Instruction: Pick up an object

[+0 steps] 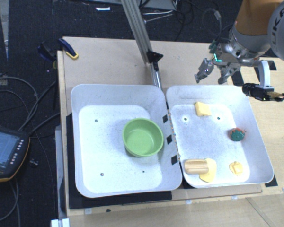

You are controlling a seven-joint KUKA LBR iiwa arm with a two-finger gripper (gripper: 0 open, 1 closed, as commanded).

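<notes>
You've got the bench carrying two white bins side by side. Left bin holds one green bowl, upright, sitting right of centre toward the inner edge. Right bin holds the small stuff: a tan roll-shaped piece at the near left corner, touching a yellow flat piece just to its right; a yellow chunk near the far edge, left of middle; a small yellow piece near the near right corner; a small teal and red object by the right edge, about midway. The arm comes in at the top right. Its gripper hangs above the bench just beyond the right bin's far edge, fingers spread apart, nothing between them. All pickable things lie in the bins, well apart from it.
</notes>
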